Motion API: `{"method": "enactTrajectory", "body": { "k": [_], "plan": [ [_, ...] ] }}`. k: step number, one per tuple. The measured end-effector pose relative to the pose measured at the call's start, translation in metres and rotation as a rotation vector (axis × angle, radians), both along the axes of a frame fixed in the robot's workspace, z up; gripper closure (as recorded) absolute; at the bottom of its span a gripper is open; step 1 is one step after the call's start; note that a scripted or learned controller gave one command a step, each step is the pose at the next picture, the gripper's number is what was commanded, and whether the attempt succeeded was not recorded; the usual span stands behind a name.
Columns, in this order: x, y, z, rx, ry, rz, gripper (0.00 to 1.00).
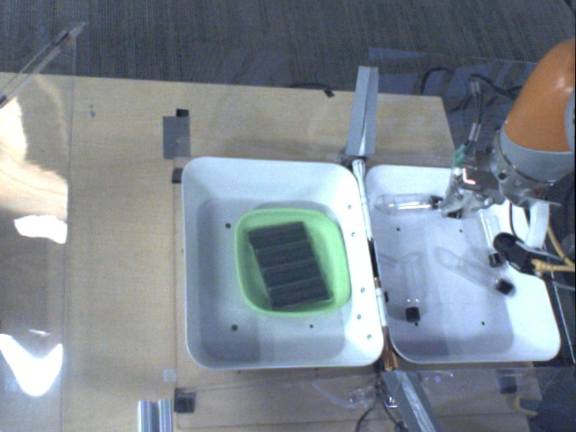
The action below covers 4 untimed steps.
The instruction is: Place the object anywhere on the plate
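A dark grey ribbed block (288,265) lies flat on the green plate (248,241), which sits in the left white bin (202,268). My gripper (456,199) hangs low over the back of the right bin (531,331), well apart from the plate. A clear, tube-like item (405,203) lies just to the gripper's left on the bin floor. I cannot see whether the gripper touches it.
A small black piece (412,313) lies near the front of the right bin. The raised divider (371,250) between the two bins runs between the gripper and the plate. A grey post (364,111) stands behind the divider.
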<state>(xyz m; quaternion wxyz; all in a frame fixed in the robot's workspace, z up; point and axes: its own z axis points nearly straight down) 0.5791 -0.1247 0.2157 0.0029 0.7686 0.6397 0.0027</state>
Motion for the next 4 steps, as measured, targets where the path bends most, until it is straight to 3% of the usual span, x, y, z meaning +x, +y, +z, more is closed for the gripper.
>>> {"method": "enactTrajectory", "body": {
  "k": [1, 2, 3, 4],
  "plan": [
    [-0.030, 0.040, -0.063, 0.000, 0.004, 0.131, 1.00],
    [-0.066, 0.087, -0.030, 0.000, 0.003, 0.247, 1.00],
    [-0.066, 0.087, -0.030, 0.000, 0.003, 0.246, 0.00],
    [-0.080, 0.117, 0.021, 0.001, 0.000, 0.132, 0.00]
  ]
}}
